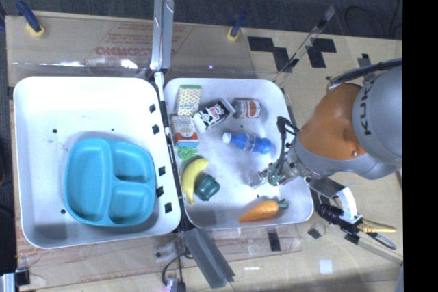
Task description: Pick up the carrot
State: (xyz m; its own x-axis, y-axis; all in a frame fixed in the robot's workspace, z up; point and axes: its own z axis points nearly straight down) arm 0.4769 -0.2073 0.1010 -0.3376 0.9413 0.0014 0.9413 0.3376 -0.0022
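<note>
An orange carrot (259, 210) with a green top lies along the front wall of the right bin (277, 94), near its front right corner. My gripper (265, 178) hangs low inside that bin at its right side, a short way behind and above the carrot. Nothing shows between its fingers, and the slant of the view hides whether they are open or shut. The grey arm with its orange band (332, 130) reaches in from the right over the bin's rim.
The right bin also holds a blue bottle (250, 142), a can (247, 108), a small carton (213, 114), snack boxes (188, 100), a banana (191, 176) and a green pepper (207, 186). A blue divided plate (109, 181) lies in the left bin (41, 106).
</note>
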